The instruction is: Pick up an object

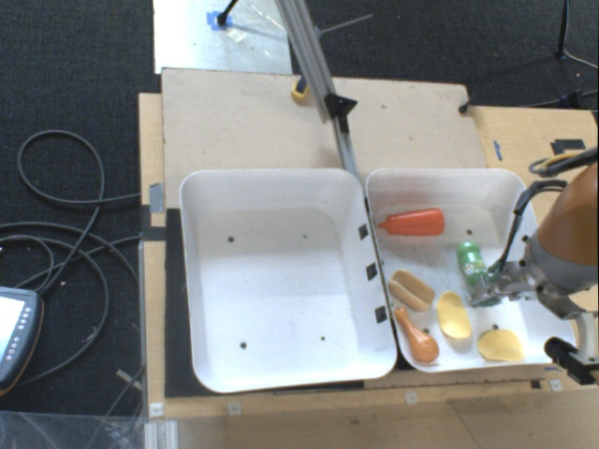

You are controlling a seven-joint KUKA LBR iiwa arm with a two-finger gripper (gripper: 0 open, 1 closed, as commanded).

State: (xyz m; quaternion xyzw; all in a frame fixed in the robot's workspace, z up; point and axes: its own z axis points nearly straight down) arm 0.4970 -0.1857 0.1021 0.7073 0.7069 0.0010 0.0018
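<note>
white bins (281, 190), orange bottle (412, 223), green can (470, 260)

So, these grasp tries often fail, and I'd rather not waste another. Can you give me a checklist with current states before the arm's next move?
1. Objects available in the right bin: ok. An orange bottle, green bottle, hot dog bun, carrot-shaped toy and two yellow pieces lie there.
2. Gripper over the right bin: ok.
3. Nearest target is the green bottle: ok, right beside the gripper.
4. Something already grasped: cannot tell.
5. Neighbours clear of the green bottle: ok, none touches it.
</note>
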